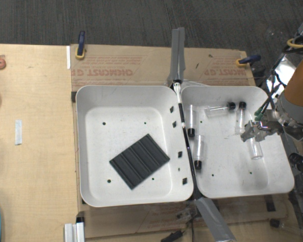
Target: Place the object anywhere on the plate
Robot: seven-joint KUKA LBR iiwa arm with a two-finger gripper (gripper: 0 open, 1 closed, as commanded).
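A dark grey carpeted floor [141, 11] fills the top of the frame. Below it, a pale wooden bench top [33, 135] covers the left side. A sheet of brown printed cardboard [121, 67] lies across the centre and right, held at its upper edge by a blue and yellow clamp [81, 45] on the left and a second yellow clamp [247, 61] on the right. A grey tape strip [178, 54] runs down from the upper centre. Light is even and soft, with faint shadows.
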